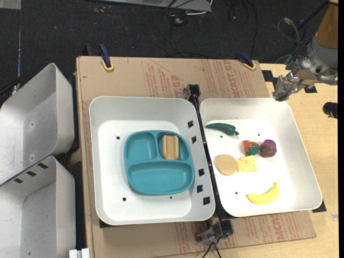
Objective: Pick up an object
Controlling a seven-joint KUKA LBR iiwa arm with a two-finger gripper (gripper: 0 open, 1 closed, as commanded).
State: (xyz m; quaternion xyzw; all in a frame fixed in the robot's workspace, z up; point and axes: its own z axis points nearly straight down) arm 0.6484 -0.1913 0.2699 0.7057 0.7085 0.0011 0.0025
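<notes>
— Yellow banana, lying on its side near the front edge of the right bin. Confirmed loose?

— Confirmed. Nothing touches it. Behind it, towards the bin's middle, a yellow wedge lies against a tan disc.

— And past those?

— A red item and a purple item side by side, touching or nearly so, just behind the wedge. A green pepper lies alone near the bin's far left corner.

— Position of the gripper?

— Outside the right bin, just beyond its far right corner, well apart from every item. It carries nothing that I can see. Whether its grip is spread or closed cannot be told at this size.

— The arm?

— Enters at the upper right, orange band visible above the grey wrist.

— Left bin?

— Holds a teal divided tray, flat on the bin floor. A tan block lies in its far right compartment.

— Surroundings?

— Both bins rest on a brown cardboard sheet on the desk, clipped at its far edge. Two spare white bins lie tilted at the left, off the sheet.
</notes>
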